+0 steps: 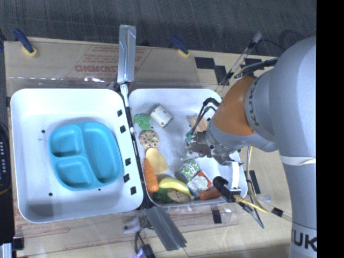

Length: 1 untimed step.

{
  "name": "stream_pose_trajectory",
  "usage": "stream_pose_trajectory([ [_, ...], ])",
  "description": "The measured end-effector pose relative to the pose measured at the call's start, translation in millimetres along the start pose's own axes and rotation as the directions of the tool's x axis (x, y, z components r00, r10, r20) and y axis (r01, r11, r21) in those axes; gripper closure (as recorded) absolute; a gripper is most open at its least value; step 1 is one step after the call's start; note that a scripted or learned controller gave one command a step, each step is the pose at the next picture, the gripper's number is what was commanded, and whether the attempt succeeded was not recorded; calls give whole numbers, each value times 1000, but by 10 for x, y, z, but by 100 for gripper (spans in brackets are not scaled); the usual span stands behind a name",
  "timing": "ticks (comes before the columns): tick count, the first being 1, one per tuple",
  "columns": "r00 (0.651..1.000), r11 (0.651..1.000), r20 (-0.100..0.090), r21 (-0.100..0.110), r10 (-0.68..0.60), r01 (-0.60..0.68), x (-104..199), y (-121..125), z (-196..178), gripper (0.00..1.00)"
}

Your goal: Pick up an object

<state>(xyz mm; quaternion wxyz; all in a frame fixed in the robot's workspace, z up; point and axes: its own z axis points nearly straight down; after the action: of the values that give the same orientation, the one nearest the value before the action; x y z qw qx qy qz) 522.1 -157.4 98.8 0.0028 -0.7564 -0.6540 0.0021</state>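
Gripper (194, 142) hangs low in the right bin (177, 97) near its right edge, finger state impossible to tell, with a green-and-white packet (189, 170) just beside it toward the bench's front edge, amid food clutter along the bin's front wall.

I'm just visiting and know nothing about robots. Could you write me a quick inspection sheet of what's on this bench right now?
Surface: wooden bench with two white bins side by side, left bin and right bin.
Job's things: right bin holds toy food, including a banana, a carrot, a round cookie and a small white can.
Clutter: blue divided tray in the left bin.
Hand: hand low over the right bin's right half; nothing seen held.
Cables: black cables at the wrist, thin wires beyond the bin.
Surroundings: dark floor, blue clamps on the bench's far edge.
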Motion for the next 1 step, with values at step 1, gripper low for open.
stream_pose_trajectory([
  [1, 985, 985, 0, -7, -171, 171, -432, -379, 74, 100],
])
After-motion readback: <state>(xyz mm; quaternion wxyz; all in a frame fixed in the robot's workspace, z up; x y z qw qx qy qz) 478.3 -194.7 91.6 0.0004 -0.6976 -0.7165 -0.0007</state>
